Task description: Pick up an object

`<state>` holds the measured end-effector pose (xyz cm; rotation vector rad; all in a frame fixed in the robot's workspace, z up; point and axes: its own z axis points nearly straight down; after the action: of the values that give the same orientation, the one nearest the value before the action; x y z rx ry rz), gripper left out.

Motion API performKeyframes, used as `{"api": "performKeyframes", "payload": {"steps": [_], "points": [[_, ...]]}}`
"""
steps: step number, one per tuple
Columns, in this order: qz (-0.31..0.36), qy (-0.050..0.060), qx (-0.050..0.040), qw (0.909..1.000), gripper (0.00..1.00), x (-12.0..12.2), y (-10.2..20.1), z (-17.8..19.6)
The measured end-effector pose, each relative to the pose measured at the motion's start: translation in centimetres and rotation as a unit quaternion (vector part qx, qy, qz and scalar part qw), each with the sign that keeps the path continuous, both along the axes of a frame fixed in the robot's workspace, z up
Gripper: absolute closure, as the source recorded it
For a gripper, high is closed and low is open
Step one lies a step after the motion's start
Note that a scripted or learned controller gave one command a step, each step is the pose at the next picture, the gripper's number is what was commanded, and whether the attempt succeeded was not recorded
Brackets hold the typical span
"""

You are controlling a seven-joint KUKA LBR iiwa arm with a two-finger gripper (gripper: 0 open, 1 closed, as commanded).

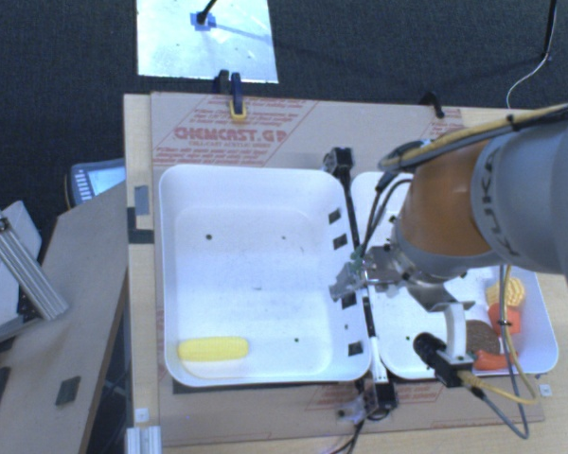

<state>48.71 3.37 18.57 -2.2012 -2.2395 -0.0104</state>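
The claw (360,282) is seen over the divide between the two bins; whether it is open cannot be told. Small objects (505,315) lie in the right bin, a yellow object (213,349) in the left bin (256,183). One should be centred under the claw before descending.

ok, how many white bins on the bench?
2. The left bin holds a yellow object near its front-left corner. The right bin sits beside it, largely covered by the arm; some small objects show at its right side, others may be hidden.
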Motion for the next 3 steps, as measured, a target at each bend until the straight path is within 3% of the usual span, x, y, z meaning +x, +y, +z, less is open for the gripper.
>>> {"api": "performKeyframes", "payload": {"steps": [1,2,3], "points": [[-0.010,-0.001,-0.0043,0.9999,0.00,6.0,-6.8,-0.1],[-0.005,0.004,-0.0016,1.0000,0.00,-0.3,-1.8,-0.2],[-0.012,0.001,-0.0047,0.9999,0.00,-0.1,-9.9,-0.1]]}}
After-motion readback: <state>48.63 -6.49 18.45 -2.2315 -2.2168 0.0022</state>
